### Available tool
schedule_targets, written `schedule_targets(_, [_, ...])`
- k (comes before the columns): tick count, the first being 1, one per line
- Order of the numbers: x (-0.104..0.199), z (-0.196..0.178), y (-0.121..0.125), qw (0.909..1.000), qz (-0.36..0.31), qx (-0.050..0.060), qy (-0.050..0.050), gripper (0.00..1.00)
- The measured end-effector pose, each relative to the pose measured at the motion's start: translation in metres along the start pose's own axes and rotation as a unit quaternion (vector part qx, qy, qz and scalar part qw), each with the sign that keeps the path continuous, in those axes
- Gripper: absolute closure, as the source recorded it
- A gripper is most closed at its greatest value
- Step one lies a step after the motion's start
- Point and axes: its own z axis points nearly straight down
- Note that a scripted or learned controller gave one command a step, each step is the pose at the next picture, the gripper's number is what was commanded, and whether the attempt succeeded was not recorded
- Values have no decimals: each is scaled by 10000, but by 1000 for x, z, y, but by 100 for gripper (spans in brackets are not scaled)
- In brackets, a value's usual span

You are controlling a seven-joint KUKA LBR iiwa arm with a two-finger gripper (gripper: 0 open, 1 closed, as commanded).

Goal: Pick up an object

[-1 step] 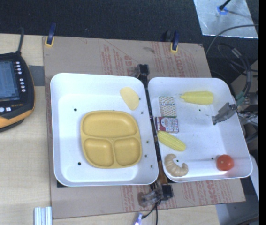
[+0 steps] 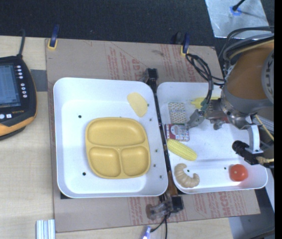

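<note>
In the right bin (image 2: 215,183) lie a yellow corn cob (image 2: 181,149), a tan croissant (image 2: 186,176), a red tomato (image 2: 238,173), a grey packet (image 2: 177,111), a small red-and-white packet (image 2: 176,132) and a yellow item (image 2: 199,102) partly hidden by the arm. My gripper (image 2: 206,122) hangs over the middle of this bin, to the right of the packets. It is open, with bare bin floor between its fingers. The nearest finger (image 2: 196,118) points toward the red-and-white packet without touching it.
The left bin (image 2: 66,133) holds a yellow divided plate (image 2: 118,147) and a pale yellow slice (image 2: 138,103). A tablet in an orange case (image 2: 4,96) lies on the bench at the far left. Cables (image 2: 203,68) trail behind the right bin.
</note>
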Motion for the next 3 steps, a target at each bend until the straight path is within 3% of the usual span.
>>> schedule_targets(1, [-53,-46,70,10000,18,-31,-1,0])
schedule_targets(2, [6,54,33,10000,9,-45,-9,0])
schedule_targets(3, [-20,55,88,9999,40,95,67,0])
